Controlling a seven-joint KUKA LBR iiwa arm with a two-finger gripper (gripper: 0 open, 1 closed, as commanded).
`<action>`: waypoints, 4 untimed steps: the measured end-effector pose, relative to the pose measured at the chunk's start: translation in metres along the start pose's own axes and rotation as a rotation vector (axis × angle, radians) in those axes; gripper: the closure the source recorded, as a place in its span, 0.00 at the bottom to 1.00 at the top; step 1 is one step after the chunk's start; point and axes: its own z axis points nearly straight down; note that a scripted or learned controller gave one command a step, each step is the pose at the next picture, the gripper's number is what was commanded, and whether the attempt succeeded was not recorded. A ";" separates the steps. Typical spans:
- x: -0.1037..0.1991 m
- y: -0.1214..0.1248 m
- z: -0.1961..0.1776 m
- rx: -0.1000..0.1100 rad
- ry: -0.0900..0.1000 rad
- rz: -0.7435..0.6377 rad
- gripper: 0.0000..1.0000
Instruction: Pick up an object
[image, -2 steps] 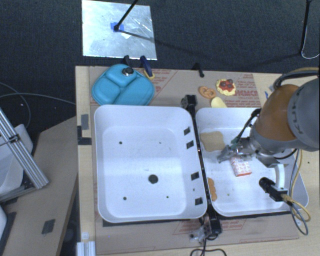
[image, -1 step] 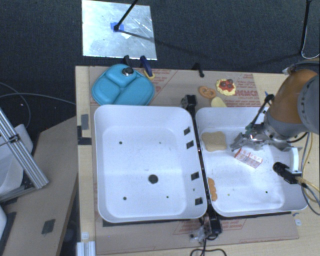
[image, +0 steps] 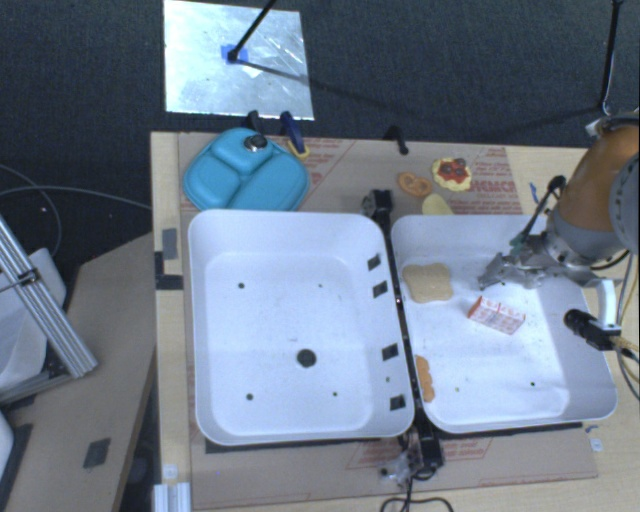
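The red-and-white packet (image: 497, 316) lies on the floor of the right bin (image: 560, 400), just below and left of the gripper (image: 510, 268). I see the arm (image: 600, 195) reaching in from the right, wrist low over the bin. I cannot tell the fingers' state, since they blur against the white floor.

Even, diffuse overhead light; scene bright. Both white bins (image: 290, 330) near overexposure, floors washed pale, faint soft shadows along their inner walls. Foil sheet (image: 238, 58) behind the counter (image: 340, 165) throws patchy glare. Dark surround holds little detail. Overall focus slightly soft, grainy; arm (image: 600, 195) at right edge mildly blurred.
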 end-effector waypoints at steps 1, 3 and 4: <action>0.002 0.049 0.002 0.008 0.002 -0.004 0.00; 0.015 0.032 0.001 0.001 0.000 0.000 0.00; 0.097 0.049 0.002 0.004 0.005 -0.010 0.00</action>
